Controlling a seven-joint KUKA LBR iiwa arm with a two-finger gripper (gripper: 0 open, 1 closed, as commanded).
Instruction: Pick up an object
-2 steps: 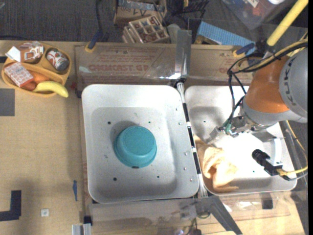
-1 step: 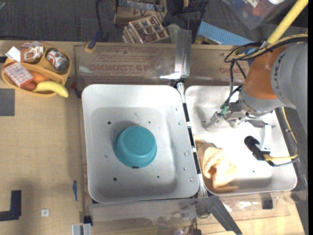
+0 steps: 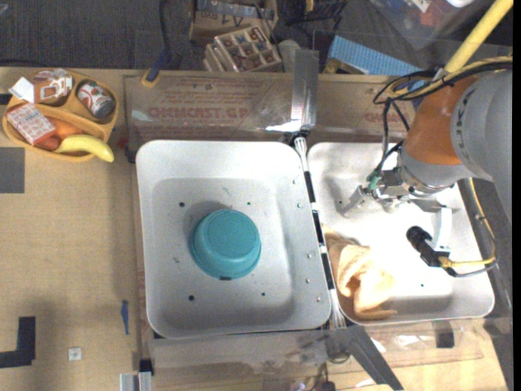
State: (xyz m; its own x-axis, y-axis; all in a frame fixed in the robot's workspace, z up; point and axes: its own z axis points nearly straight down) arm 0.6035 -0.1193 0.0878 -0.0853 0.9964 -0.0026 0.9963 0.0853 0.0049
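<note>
The gripper (image 3: 352, 202), at centre right, seems released and holds nothing; it should descend straight onto the yellow cloth (image 3: 364, 279) below before closing.

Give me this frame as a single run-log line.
gripper: over right bin, holding nothing visible | teal bowl: upside down in left bin | yellow cloth: right bin, front-left corner | pick: not yet done

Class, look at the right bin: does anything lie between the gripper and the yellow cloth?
Nothing visible does. The gripper is over the right bin, and the cloth lies crumpled in its near-left corner, with bare white floor between them.
</note>
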